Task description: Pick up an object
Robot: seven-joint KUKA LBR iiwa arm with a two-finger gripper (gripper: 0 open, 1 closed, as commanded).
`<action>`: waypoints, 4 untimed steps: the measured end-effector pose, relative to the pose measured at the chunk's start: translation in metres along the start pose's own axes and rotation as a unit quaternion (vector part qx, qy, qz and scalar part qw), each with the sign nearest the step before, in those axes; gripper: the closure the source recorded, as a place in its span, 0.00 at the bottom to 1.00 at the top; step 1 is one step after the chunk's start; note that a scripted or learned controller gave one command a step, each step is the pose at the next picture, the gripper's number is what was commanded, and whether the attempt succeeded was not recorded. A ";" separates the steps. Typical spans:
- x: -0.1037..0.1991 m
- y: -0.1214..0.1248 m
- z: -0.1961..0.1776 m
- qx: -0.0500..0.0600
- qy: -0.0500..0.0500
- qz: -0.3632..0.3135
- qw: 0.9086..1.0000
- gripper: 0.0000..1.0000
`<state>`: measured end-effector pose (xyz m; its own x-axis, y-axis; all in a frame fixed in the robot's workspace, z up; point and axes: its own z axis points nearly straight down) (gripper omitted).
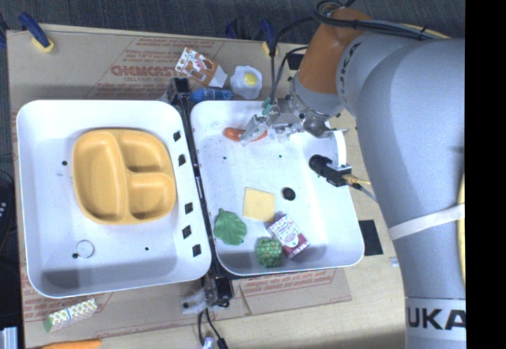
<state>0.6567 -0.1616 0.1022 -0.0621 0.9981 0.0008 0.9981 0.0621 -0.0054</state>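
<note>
My gripper (259, 127) hangs low over the far part of the right bin (332, 217), reaching in from the right. An orange, carrot-like piece (233, 133) lies just left of its fingertips, touching or nearly touching them. Nearer the front of that bin lie a yellow cheese slice (258, 203), a green leafy piece (230, 227), a green broccoli-like lump (268, 252) and a small red-and-white packet (288, 234). Whether anything sits between the fingers is hidden.
The left bin (47, 181) holds a yellow divided tray (124, 174). Behind the bins on the cardboard lie a small snack packet (194, 65), a blue item (210, 93) and a white-and-yellow egg toy (247, 81). The grey arm (403, 126) covers the right side.
</note>
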 end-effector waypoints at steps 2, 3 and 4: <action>0.064 0.004 0.011 0.000 0.000 0.016 1.000 0.00; 0.065 -0.016 0.011 0.001 0.000 0.118 0.993 0.00; 0.052 0.003 -0.005 -0.001 0.000 0.170 0.985 0.00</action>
<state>0.6565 -0.1091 0.1069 0.2762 0.9611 -0.0012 0.9611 -0.2762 -0.0027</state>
